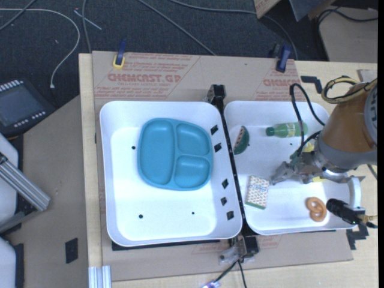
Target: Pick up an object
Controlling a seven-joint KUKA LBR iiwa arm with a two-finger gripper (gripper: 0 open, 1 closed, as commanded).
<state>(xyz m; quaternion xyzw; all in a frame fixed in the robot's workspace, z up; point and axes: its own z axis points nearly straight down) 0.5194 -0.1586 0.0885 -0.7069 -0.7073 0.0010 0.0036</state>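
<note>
— While we start at the near rim of the right bin [288, 228], what sits closest to us?

— A pretzel [316, 209] lies at about five o'clock in that bin, close to the near wall. At seven o'clock of the same bin a small patterned packet [258, 192] rests by the divider between the two bins.

— And the arm?

— The grey arm with its orange band [351, 131] comes in from three o'clock. The tool [287, 171] hangs low over the middle of the right bin, between the packet and the pretzel, touching neither as far as I can see. Whether its fingers are spread or pressed together I cannot tell; they blur into dark metal. Nothing shows between them.

— Farther back?

— A watermelon slice [240, 140] leans at ten o'clock in the right bin, against the divider. A green bottle [287, 129] lies on its side at twelve o'clock, near the far wall.

— The left bin [120, 179]?

— It carries a blue divided plate [176, 153], set toward its far half. Both bins rest on the counter [180, 71].
</note>
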